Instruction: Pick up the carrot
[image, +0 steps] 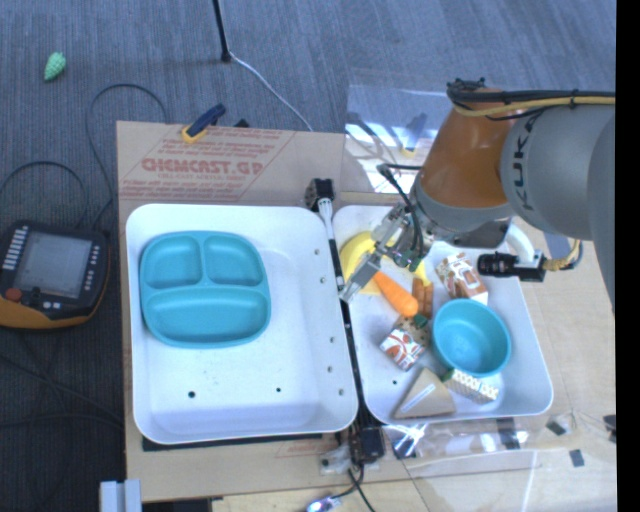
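Nearest us, along the lower edge of the right bin, lie a tan wedge and a small packet. Just above them we see a blue bowl and a red-and-white carton. Left of these, the left bin carries a blue tray with three compartments. Toward mid-frame, the carrot lies aslant in the right bin, between a banana and another carton. Our gripper hangs over the carrot's upper end; we cannot tell how its fingers stand, nor whether they touch anything. Farther up, the arm enters from the right. At the left edge sits a pendant.
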